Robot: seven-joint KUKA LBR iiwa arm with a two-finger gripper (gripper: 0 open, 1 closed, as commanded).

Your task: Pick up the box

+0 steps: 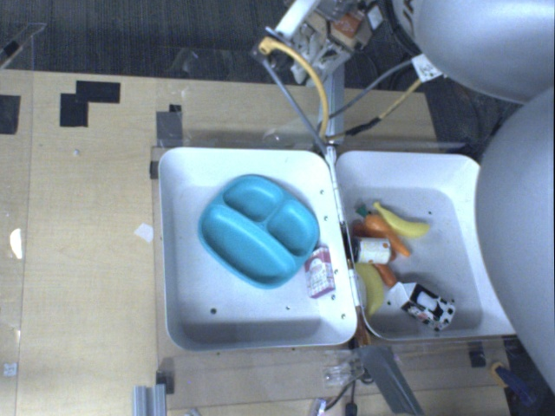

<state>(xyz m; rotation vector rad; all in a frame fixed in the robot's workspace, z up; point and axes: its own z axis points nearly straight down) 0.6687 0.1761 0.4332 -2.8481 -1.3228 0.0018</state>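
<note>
While the gripper (308, 24) hung high beyond the far rim of the left bin (178, 232), well clear of the contents, the box (320, 271) lay flat inside that bin, just beside the blue divided plate (258, 229) and close to the wall shared with the right bin (460, 180). Box long axis ran roughly away from the camera, slightly tilted. Judged: descent toward the near side needed. Gripper opening could not be made out.

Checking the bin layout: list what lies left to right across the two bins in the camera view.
Blue divided plate → small box against the left bin's right wall → white can → banana → black-and-white object.
</note>
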